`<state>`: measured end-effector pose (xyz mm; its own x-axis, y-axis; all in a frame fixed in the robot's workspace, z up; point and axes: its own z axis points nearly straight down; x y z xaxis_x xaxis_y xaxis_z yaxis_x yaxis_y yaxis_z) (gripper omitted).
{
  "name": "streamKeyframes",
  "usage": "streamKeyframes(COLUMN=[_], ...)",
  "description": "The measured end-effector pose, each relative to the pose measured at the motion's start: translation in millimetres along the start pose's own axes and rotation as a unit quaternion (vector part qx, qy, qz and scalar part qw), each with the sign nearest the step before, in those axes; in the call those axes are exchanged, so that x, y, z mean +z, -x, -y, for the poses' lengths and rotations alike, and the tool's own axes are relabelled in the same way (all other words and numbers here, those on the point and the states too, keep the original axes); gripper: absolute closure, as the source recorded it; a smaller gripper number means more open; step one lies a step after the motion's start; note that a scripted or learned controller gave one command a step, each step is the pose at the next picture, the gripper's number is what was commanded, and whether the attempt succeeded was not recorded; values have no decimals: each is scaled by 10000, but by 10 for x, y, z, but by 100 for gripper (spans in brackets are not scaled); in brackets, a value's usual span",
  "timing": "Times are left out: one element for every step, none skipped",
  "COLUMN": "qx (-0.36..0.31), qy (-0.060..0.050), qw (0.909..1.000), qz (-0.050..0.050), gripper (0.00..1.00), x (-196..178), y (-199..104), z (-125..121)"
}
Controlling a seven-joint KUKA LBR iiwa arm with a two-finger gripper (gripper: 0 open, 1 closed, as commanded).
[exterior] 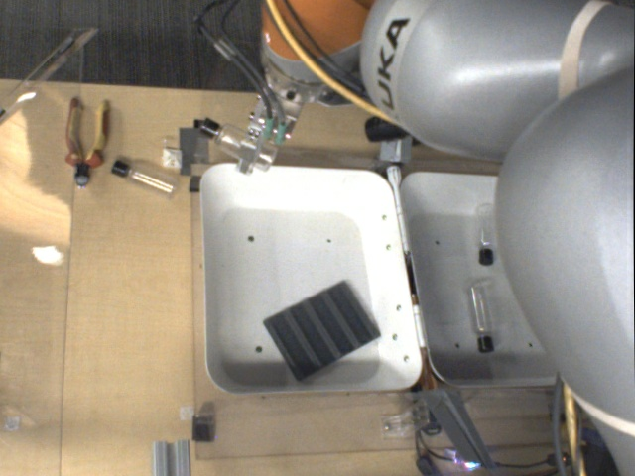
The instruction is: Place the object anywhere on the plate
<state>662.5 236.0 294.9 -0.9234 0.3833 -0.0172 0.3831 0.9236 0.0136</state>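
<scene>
A dark grey ribbed plate [321,330] lies tilted on the floor of the left bin [228,266], toward its front right. My gripper [260,147] hangs over the bin's back left corner, well away from the plate; a small pale part at its tip is too blurred to identify. In the right bin [442,266] lie two small clear tubes with black caps [485,251] [481,317], partly hidden by the arm [466,58].
Orange-handled pliers [86,139] and another clear tube [145,176] lie on the wooden bench left of the bins. A black bracket [193,147] stands by the left bin's back corner. The big grey arm covers the right side.
</scene>
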Motion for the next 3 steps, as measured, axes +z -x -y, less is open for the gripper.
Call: streamKeyframes(qx=[1848,1826,1805], qy=[-68,-50,-33], qw=[9827,9832,9836], qz=[-61,-44,-27], gripper=[100,100,100], x=[459,343,230], y=[-22,-19,-17], z=[21,6,-7])
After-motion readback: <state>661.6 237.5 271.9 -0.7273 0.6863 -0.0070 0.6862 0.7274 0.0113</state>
